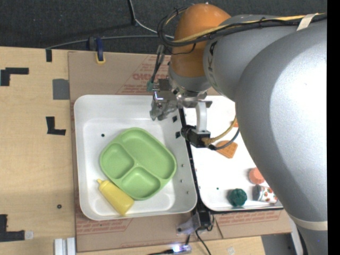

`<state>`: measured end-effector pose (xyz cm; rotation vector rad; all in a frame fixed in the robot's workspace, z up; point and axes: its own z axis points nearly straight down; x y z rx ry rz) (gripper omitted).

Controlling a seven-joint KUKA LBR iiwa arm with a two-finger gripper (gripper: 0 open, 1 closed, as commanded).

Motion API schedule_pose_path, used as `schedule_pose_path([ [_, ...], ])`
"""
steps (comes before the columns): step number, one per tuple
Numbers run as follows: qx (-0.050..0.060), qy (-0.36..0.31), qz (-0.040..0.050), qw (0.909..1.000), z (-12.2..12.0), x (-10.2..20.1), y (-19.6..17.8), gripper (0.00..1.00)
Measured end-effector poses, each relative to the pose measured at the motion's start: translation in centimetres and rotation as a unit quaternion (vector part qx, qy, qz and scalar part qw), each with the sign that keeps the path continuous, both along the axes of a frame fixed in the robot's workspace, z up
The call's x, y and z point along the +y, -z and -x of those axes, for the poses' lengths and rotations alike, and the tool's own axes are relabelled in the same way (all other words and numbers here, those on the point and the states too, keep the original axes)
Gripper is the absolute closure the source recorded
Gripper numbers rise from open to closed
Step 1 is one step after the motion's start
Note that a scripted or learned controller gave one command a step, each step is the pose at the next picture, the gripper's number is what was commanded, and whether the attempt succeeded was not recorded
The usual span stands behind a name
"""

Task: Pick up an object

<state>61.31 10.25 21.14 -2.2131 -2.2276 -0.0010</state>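
Camera view showed the hand [162,109] above the left white bin's [85,142] far edge, its state impossible to tell. A green three-compartment plastic plate [138,163] touched a yellow plastic squeeze bottle [115,197] inside.

We see even bright overhead light, glare washing out the white bins [85,158], soft shadows beside them, arm [287,105] blurred.

Two white bins sit side by side on a sheet of cardboard [117,76] spread over a wooden bench [32,158]; black tape marks [53,125] dot the bench; a yellow clamp [99,50] grips the cardboard's far edge; a black cable [133,15] runs across dark cloth behind.
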Motion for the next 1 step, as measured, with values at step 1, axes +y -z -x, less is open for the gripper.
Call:
schedule_pose_path([
  [1,0.001,0.002,0.001,1.0,0.05,-0.32,0.04,0.0],
])
